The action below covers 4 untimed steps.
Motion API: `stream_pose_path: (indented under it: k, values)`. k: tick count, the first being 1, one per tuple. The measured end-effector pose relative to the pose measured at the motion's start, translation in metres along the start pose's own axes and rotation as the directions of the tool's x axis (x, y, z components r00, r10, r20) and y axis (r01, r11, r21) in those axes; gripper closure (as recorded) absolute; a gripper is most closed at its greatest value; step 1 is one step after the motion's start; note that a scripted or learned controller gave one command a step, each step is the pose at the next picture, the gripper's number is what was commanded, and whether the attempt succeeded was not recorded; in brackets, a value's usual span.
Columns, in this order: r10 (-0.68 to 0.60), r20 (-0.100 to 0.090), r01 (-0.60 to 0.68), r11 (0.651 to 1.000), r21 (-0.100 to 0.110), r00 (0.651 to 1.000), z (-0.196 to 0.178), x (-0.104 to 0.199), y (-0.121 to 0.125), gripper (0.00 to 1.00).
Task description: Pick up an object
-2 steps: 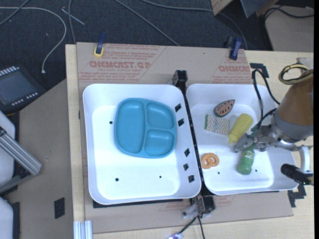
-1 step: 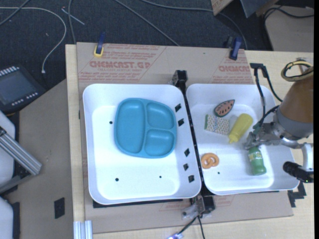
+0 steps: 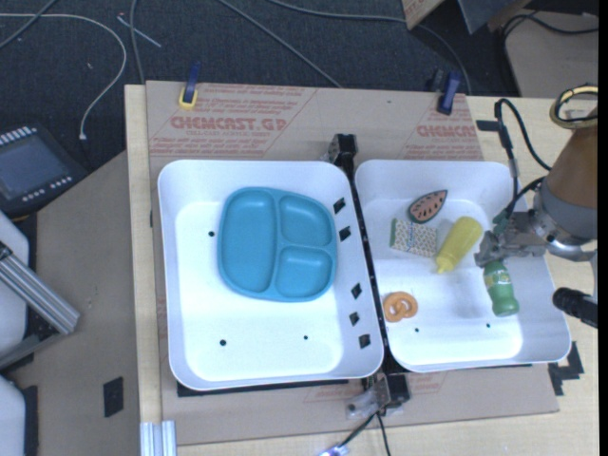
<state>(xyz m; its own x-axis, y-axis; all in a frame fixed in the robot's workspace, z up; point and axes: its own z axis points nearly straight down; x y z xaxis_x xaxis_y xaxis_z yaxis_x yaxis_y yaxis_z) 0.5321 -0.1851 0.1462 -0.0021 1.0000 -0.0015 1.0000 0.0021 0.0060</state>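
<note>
The right bin (image 3: 532, 345) holds several small objects. A green bottle (image 3: 501, 291) lies near its right wall, and a yellow bottle (image 3: 457, 242) lies tilted beside it to the left. My gripper (image 3: 502, 243) hangs at the green bottle's upper end, between the two bottles. It comes in from the right on the grey arm (image 3: 570, 207). An orange ring-shaped toy (image 3: 400, 306) lies at the bin's front left. A patterned green and white pad (image 3: 414, 237) and a watermelon-slice toy (image 3: 428, 205) sit further back.
The left bin (image 3: 190, 340) holds a blue divided plate (image 3: 277, 244). A black ridge with clips (image 3: 357, 255) separates the two bins. Cables run along the bench's right side (image 3: 513, 150), close to the arm.
</note>
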Motion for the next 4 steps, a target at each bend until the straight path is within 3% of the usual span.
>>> stream_pose_path:
  k: [2,4]
  values:
    - [0.001,0.001,-0.001,1.0,-0.002,1.0,-0.1,-0.006,0.012,1.0]
    - [-0.005,-0.004,0.005,1.0,0.005,1.0,-0.098,0.097,0.022,1.0]
